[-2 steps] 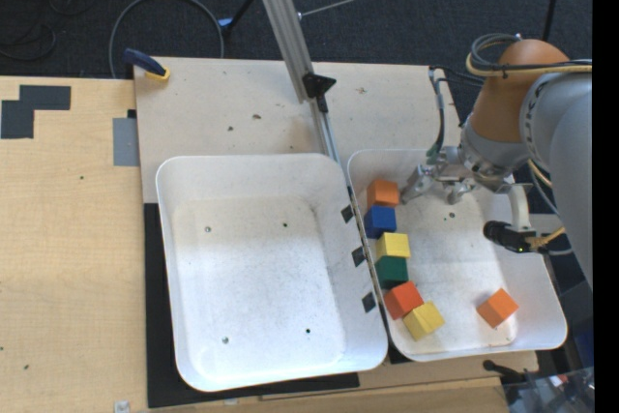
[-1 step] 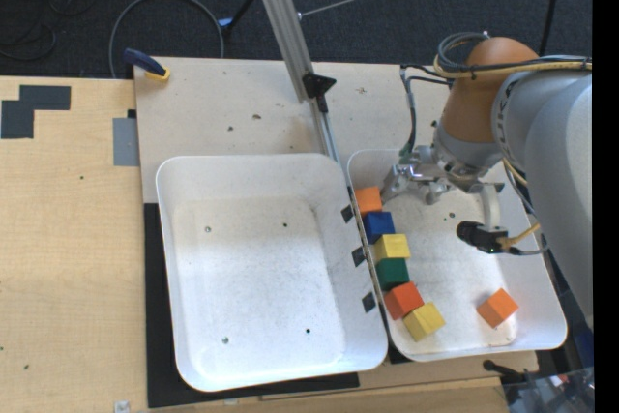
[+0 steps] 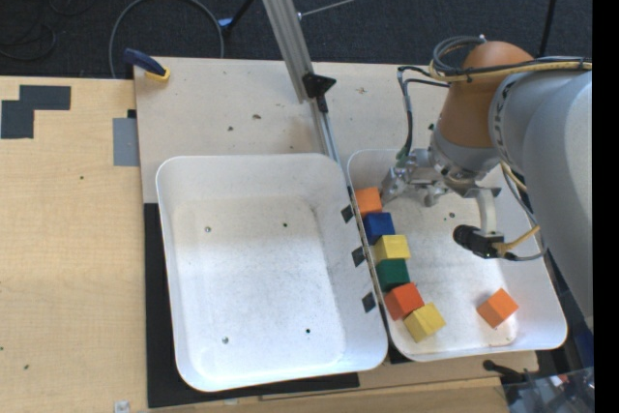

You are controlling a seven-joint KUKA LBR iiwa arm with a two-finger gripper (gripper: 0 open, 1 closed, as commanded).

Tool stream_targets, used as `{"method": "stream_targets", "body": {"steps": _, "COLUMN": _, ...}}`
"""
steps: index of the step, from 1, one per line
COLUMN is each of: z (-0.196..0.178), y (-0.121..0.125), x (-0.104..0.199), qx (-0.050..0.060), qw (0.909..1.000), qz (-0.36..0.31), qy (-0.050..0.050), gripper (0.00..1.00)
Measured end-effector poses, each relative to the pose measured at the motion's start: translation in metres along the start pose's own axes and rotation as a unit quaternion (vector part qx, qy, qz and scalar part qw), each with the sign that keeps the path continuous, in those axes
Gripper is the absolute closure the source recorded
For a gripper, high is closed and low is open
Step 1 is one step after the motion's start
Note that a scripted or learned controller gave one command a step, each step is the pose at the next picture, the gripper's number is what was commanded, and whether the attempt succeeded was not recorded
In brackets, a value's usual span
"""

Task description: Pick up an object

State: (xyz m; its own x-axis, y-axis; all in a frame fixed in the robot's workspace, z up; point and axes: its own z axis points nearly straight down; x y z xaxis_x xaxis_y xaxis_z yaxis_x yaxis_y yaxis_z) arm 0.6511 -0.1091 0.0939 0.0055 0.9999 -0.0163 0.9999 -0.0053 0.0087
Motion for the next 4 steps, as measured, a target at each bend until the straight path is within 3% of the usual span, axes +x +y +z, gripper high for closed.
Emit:
{"method": "stream_targets", "body": {"steps": 1, "z": -0.035, "y": -0.022, "x": 0.035, "qx": 0.007, "qw": 0.9999, "qz": -0.003, "qy": 0.008, "gripper": 0.00}}
{"method": "stream_targets", "body": {"steps": 2, "z": -0.047, "y": -0.022, "x": 0.034, "qx": 0.006, "qw": 0.9999, "qz": 0.000, "qy": 0.008, "gripper": 1.00}}
{"method": "stream_targets", "body": {"steps": 3, "z": -0.194, "y": -0.008, "x": -0.028, "qx": 0.001, "qw": 1.0000, "qz": -0.002, "qy": 0.007, "gripper": 1.00}}
{"method": "stream_targets", "body": {"steps": 4, "z": -0.127, "y": -0.045, "x": 0.002, "qx": 0.009, "qw": 0.9999, "qz": -0.003, "qy": 0.009, "gripper": 1.00}}
